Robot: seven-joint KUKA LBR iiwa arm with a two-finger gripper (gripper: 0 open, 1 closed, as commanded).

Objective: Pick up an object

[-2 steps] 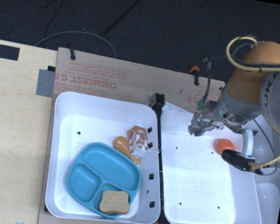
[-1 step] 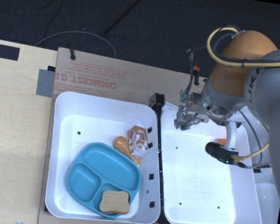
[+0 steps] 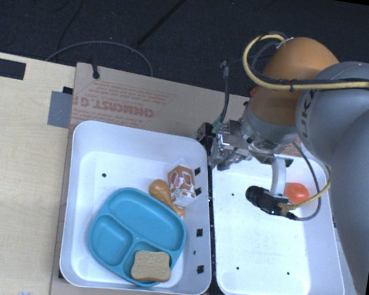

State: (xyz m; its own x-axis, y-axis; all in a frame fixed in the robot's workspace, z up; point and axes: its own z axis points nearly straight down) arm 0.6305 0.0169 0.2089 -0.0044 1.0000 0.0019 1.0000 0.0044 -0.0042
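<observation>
My gripper (image 3: pixel 228 152) hangs low over the far left corner of the right bin (image 3: pixel 268 276), close to the wall between the two bins. No object shows in its grasp. An orange ball (image 3: pixel 297 192) lies in the right bin near its far right side, partly behind the arm. In the left bin (image 3: pixel 91 163) a blue divided plate (image 3: pixel 130 229) carries a slice of bread (image 3: pixel 151 266). A tan drumstick-shaped piece (image 3: pixel 163 192) and a brown-and-white wrapped snack (image 3: pixel 182 184) lie just beyond the plate, left of the gripper.
The grey arm with its orange band (image 3: pixel 295 71) covers the far right of the right bin. Flat cardboard (image 3: pixel 142 105) lies under and behind the bins. The wooden bench (image 3: pixel 3 183) stretches to the left.
</observation>
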